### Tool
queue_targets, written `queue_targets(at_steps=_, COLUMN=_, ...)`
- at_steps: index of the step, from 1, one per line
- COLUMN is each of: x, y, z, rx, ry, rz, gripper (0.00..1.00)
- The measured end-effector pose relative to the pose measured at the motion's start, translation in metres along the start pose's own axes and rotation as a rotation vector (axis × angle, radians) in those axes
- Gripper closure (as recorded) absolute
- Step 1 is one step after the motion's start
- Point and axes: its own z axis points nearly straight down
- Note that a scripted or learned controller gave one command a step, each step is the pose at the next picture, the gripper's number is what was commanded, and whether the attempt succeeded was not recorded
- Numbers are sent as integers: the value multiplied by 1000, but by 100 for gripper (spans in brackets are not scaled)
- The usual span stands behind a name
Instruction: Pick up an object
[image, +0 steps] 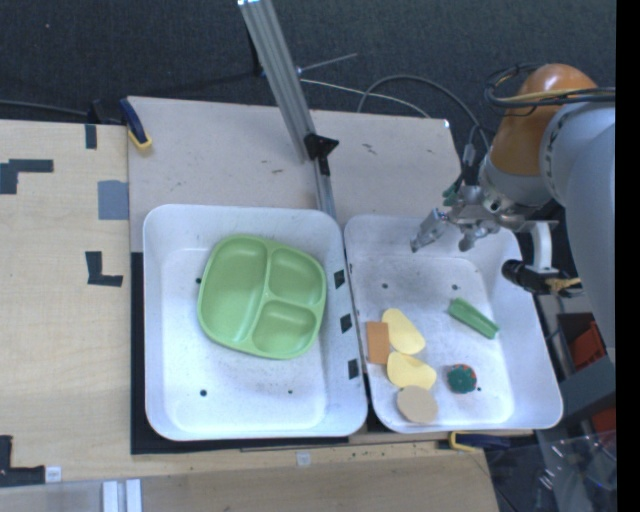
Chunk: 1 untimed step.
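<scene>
Hovering end effector (443, 235) over right bin (520, 400) rear.

— Where's the arm (560, 140) right now?
— Reaching in from the right, grey body, orange band sitting high above the wrist.
— And the gripper (440, 235)?
— Angled down and to the left, two fingers (424, 236) spread apart, nothing between them, hovering at the upper part of the view.

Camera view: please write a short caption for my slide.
Gripper above right bin of small objects; green divided plate in left bin.
</scene>
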Motion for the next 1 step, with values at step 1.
queue_targets(at_steps=1, x=1, y=0, z=53, rx=-6, ry=-2, rz=-1, gripper=0)
